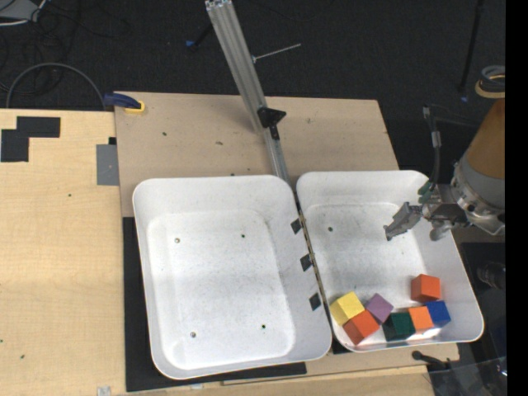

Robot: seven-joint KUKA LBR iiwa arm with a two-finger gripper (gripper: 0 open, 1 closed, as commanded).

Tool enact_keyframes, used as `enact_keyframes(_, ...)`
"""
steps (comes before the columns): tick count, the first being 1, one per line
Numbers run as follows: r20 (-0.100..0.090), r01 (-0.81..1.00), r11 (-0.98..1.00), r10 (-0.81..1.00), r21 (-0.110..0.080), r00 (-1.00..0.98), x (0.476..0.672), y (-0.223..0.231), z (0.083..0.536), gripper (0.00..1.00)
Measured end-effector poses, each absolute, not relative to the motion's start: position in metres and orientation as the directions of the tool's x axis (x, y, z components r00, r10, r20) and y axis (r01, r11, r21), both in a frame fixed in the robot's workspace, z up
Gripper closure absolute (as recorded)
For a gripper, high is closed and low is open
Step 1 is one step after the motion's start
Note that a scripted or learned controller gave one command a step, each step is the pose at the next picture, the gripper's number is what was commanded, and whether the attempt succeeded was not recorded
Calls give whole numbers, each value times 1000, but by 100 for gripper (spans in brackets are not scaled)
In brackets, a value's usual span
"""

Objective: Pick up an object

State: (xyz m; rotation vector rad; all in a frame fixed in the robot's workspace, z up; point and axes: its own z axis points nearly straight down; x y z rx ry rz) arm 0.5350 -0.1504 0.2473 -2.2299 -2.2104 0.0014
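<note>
Reaching in from the right, hand (419,221) spread open, nothing held, above right bin (363,190).

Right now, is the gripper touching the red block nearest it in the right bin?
Apart. The camera view shows the gripper hanging up-frame of the red block, with bare white bin floor between them.

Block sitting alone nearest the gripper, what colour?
Red-orange block, seen in the camera view.
</note>
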Motion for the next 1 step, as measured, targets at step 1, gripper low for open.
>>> enact_keyframes(1, 5, 1000, 7, 1000, -8, -7, 573, -60, 187, 0)
